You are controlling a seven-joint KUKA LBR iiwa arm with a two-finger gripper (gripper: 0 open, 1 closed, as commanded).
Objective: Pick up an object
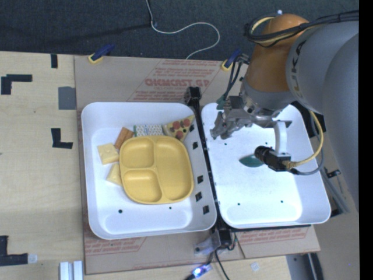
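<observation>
My gripper (223,129) hangs over the upper left part of the right bin (291,212), close to the wall between the two bins. I see nothing held in it. A small teal object (251,160) lies on the right bin's floor, below and to the right of the gripper, partly hidden on its right side. In the left bin (99,214) a yellow divided plate (156,169) lies in the middle. Around it are pale crackers (108,153), a brown cracker (123,136), a patterned flat piece (148,130) and a pizza-slice toy (179,126).
The grey arm with its orange band (274,57) covers the upper right of the right bin. The black-clipped divider (201,156) between the bins runs just left of the gripper. A white cable (186,31) lies on the dark surface behind the bench.
</observation>
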